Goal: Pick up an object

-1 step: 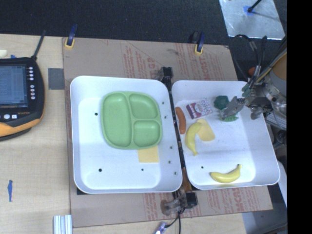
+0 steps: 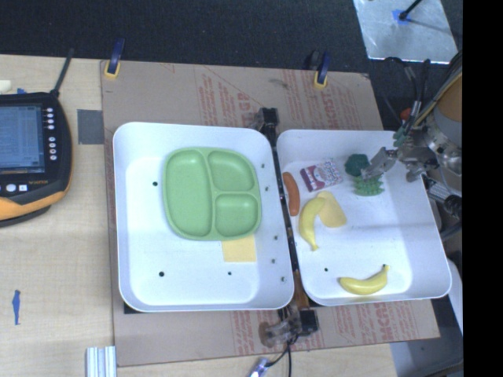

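We see a brown board (image 2: 236, 93) on a pale wooden bench (image 2: 47, 273), bearing two white bins (image 2: 130, 210). The left holds a green plate (image 2: 211, 192); the right holds bananas (image 2: 364, 281) and broccoli (image 2: 361, 173). The gripper (image 2: 385, 162) hovers beside the broccoli; we cannot tell its opening.

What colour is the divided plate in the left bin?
Light green; the divided plate shows clearly in the camera view.

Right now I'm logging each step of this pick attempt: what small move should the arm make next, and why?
Probably a short descent straight down. The end effector hangs at the right bin's far right side, beside the green broccoli-like toy and apparently not gripping it. That toy is the nearest thing; both bananas lie farther off.
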